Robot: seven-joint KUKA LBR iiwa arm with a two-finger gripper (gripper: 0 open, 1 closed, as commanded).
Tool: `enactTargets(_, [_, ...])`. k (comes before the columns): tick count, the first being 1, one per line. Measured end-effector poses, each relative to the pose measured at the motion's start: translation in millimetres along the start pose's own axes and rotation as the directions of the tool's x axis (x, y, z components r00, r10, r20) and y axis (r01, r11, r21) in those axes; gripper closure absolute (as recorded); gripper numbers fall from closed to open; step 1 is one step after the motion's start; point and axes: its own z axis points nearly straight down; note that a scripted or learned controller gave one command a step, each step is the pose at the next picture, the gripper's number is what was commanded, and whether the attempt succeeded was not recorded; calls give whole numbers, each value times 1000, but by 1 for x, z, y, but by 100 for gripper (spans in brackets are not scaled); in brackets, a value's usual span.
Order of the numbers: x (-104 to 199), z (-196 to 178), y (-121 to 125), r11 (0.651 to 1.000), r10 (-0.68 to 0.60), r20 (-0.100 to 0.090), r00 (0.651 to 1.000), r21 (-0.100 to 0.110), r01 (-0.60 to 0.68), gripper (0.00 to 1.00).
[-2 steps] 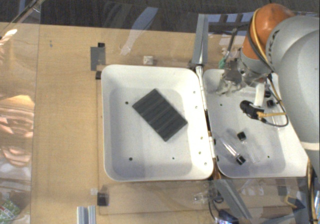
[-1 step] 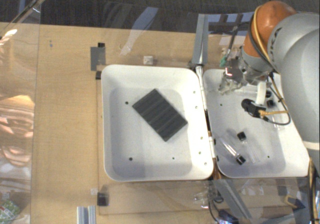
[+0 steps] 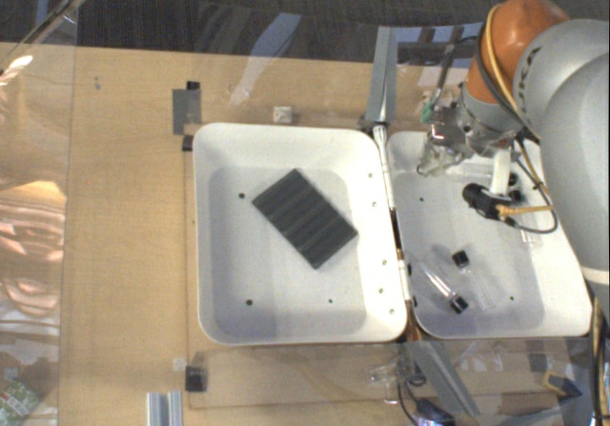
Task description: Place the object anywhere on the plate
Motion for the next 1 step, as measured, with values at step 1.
enactTargets(1, [2,-11,1,1000,-7,1,1000,-3,7,100])
